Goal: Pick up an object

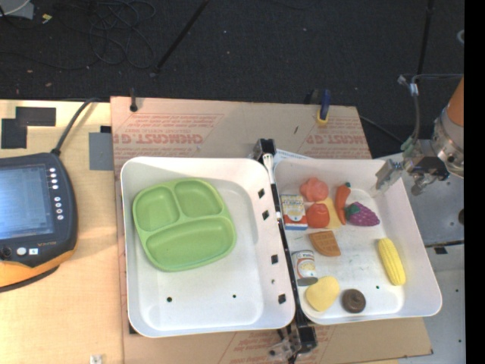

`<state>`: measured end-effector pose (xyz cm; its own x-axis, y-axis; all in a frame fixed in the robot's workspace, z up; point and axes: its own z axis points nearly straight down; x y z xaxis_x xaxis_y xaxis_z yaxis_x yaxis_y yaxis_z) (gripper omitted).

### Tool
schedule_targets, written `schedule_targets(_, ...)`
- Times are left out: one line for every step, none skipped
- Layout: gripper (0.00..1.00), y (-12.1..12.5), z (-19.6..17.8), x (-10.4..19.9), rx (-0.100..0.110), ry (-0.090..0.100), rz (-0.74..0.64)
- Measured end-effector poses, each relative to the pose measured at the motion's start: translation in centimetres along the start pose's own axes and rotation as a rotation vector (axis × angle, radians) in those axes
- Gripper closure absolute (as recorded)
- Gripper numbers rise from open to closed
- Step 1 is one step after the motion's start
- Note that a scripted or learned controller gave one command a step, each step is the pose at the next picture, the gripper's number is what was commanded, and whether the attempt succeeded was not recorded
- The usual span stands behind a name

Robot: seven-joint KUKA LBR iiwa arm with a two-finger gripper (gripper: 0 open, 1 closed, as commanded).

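Above the right bin's (424,298) far right corner, the gripper (402,171) hangs with its fingers apart and nothing between them. Toy foods lie below: purple grapes (362,214) nearest, corn (391,261) nearer the front. I judge this the approach step; next it must choose one and descend.

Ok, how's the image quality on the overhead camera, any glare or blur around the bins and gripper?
Camera view: light is even, with soft glare on the right bin rim; the toys read clearly; the gripper near that bin's far right corner is small and slightly soft; the background beyond the bench is dark.
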<state>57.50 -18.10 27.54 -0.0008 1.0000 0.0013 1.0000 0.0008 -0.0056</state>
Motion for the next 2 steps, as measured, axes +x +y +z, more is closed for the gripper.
schedule_targets(0.00,0.4,10.0,3.3,0.009,0.004,-0.002)
schedule_targets(0.00,5.7,17.8,5.4,-0.003,-0.002,0.000)
